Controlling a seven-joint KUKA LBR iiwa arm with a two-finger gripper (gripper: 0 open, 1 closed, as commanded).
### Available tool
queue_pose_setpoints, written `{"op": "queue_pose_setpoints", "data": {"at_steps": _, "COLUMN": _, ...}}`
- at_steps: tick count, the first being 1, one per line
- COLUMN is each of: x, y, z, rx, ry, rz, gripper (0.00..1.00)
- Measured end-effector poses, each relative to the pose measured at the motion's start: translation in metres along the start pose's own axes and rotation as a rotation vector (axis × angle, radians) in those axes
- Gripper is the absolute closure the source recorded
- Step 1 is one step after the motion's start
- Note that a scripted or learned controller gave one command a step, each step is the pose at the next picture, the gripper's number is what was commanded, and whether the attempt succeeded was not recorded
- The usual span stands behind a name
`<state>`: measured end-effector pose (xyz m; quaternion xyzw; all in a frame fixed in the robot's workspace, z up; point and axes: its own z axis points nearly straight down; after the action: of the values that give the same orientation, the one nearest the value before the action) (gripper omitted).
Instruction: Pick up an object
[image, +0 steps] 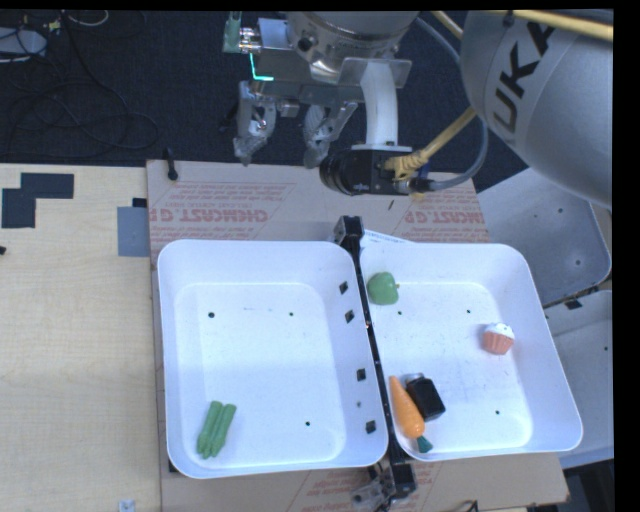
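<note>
My gripper (283, 148) hangs high above the far edge of the left bin (180, 262), its two fingers apart with nothing between them. In the left bin a green bean pod toy (215, 429) lies near the front left corner. The right bin (530, 290) holds a green apple-like toy (382, 288) at its far left, a small orange and white cupcake (498, 338) at the right, and an orange carrot (406, 407) beside a black block (425, 396) at the front left.
A black divider strip (362, 335) with clips runs between the two bins. Cardboard (250, 205) lies under the bins. The arm's grey body (545, 80) looms over the far right. Cables lie on the dark floor behind the bench.
</note>
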<state>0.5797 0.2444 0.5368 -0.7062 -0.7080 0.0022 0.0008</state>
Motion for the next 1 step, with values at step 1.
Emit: {"op": "queue_pose_setpoints", "data": {"at_steps": 1, "x": 0.0008, "y": -0.0001, "z": -0.0095, "rx": 0.003, "ry": -0.002, "rz": -0.003, "gripper": 1.0}}
